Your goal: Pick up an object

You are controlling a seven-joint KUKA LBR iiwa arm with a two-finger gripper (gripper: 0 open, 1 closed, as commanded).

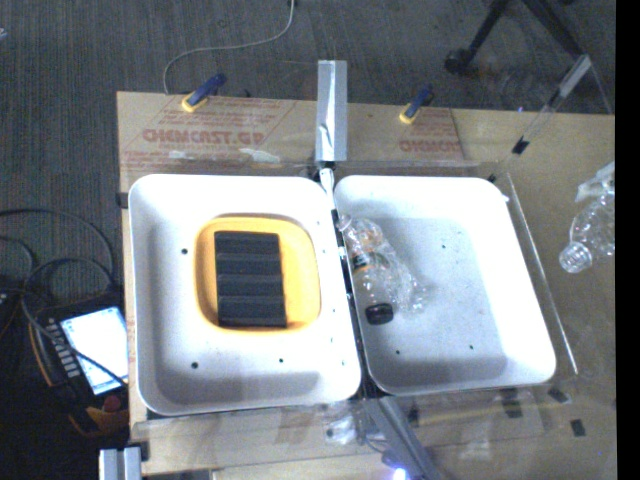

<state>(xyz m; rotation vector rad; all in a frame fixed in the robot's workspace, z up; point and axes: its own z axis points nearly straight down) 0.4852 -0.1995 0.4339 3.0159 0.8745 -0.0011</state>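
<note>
Item 1: left bin (160, 368). It is holding a yellow tray (208, 278), and a black ridged block (250, 278) is lying in the tray.

Item 2: right bin (470, 358). I am logging a clear crumpled bottle (385, 266) lying against its left wall, black cap (379, 314) pointing toward the near edge.

Item 3: a second clear bottle (590, 230) is lying on the bench (150, 133), outside and right of the right bin.

Item 4: two clamps, one (203, 91) and another (416, 101), are gripping the bench's far edge.
</note>
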